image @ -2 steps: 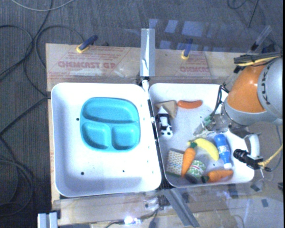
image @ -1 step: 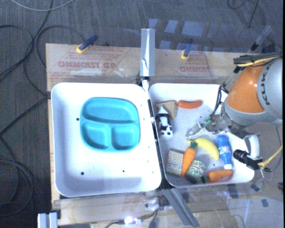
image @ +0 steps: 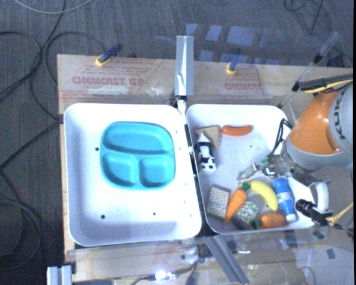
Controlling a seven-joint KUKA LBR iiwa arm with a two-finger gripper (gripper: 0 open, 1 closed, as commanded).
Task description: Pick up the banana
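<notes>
Banana lies in the right bin, near its front right corner, between the carrot on its left and the blue-and-white bottle on its right. Gripper sits just above the banana, low over the bin floor; can't tell how its jaws stand, nothing visibly held. Same bin also has a sausage at the back, a cow figure, and a wafer. Left bin holds a blue divided tray.
</notes>
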